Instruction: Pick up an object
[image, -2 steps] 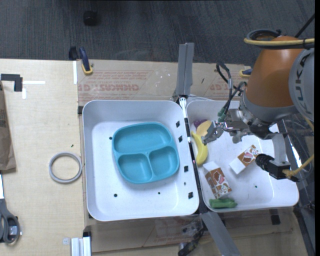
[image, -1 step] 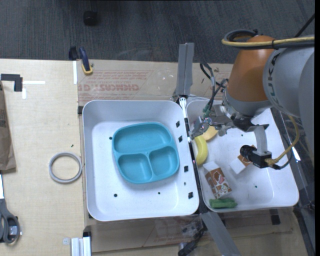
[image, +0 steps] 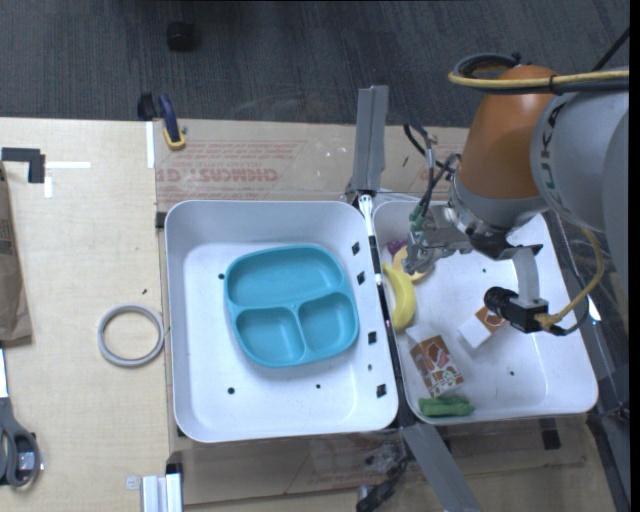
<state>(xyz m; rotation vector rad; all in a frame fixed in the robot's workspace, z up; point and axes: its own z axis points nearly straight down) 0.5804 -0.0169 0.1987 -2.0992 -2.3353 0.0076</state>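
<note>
The gripper (image: 420, 252) was observed low at the right bin's (image: 560, 385) far left corner, just above the banana (image: 401, 293) lying along that bin's left wall.

1. The grey arm (image: 590, 130) was seen reaching in from the right, its orange band (image: 505, 130) above the wrist.
2. The gripper (image: 418, 258) was pointed down and leftward.
3. Cables were draped along the wrist.

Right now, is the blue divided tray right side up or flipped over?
Right side up: the blue tray in the left bin shows its three hollow compartments facing upward.
</note>
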